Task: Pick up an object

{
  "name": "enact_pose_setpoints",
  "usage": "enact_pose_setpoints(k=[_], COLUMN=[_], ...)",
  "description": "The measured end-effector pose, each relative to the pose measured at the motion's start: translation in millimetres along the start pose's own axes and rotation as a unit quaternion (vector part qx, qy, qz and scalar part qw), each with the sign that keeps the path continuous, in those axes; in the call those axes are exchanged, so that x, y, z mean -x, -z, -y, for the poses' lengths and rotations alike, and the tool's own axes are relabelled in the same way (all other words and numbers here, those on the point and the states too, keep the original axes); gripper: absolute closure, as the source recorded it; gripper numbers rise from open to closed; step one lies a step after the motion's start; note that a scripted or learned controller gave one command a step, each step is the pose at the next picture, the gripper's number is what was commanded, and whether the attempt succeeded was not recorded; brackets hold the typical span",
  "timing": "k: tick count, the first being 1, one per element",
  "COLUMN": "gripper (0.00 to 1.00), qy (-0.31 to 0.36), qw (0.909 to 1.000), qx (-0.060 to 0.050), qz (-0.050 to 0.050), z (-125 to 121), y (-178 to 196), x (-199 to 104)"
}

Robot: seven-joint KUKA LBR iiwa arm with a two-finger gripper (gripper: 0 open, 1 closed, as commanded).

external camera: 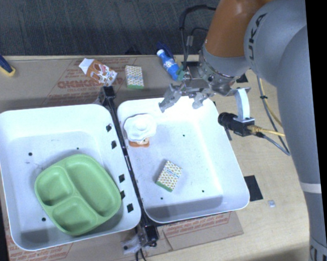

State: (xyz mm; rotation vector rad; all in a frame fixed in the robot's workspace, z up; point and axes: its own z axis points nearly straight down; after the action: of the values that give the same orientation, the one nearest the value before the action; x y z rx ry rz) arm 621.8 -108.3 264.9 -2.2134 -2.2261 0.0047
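end effector spread, gripping nothing, over right bin back rim. white cup just down-left of it, patterned packet further below. green divided plate far left.

So the left bin has a divided plate in its near half. Right bin has a cup at far left, small box nearer, gripper over the far edge.
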Motion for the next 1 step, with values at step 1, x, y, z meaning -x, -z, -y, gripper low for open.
enact_pose_setpoints(k=[1], gripper=[0.0], qy=[0.0], qw=[1.0], qx=[0.0], qz=[0.0], z=[-4.2], y=[-173.6], x=[-10.1])
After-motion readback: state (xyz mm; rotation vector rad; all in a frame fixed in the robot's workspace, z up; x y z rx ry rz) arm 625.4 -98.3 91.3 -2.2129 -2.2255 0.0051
